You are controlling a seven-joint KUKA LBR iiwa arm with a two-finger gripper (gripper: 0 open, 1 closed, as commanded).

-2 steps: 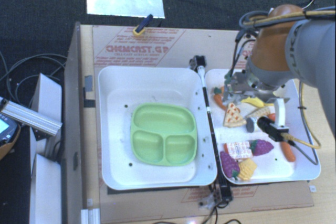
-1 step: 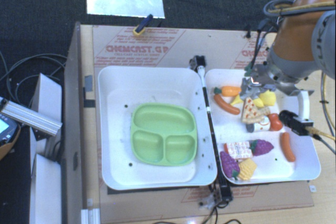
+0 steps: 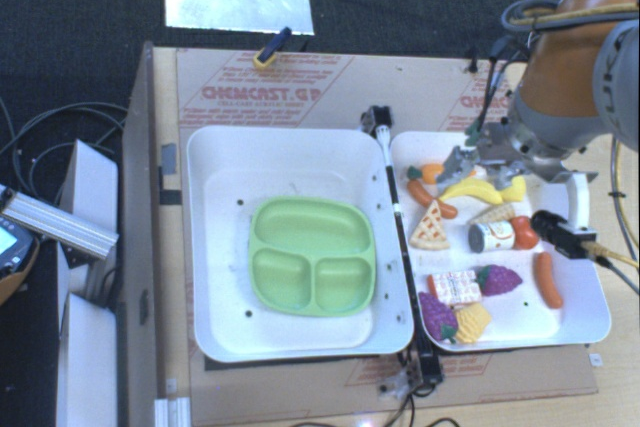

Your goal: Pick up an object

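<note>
The right bin (image 3: pixel 598 315) holds several toy foods. A yellow banana (image 3: pixel 472 188) lies near its back, with an orange carrot (image 3: pixel 431 173) to its left and a waffle-patterned wedge (image 3: pixel 431 231) in front. A small can (image 3: pixel 494 235) lies on its side mid-bin. Purple grapes (image 3: pixel 498 277), a white cracker pack (image 3: pixel 455 285), a yellow piece (image 3: pixel 472 321) and a red sausage (image 3: pixel 547 279) lie nearer the front. My gripper (image 3: pixel 489 167) hangs just over the banana's back edge, hiding part of it. Nothing is visibly held.
The left bin (image 3: pixel 215 215) contains a green divided plate (image 3: pixel 312 257). A black ridge (image 3: pixel 395 215) separates the two bins. The arm's grey and orange body (image 3: pixel 575 65) covers the right bin's back right corner. A black fitting with a cable (image 3: pixel 562 233) overhangs the can's right side.
</note>
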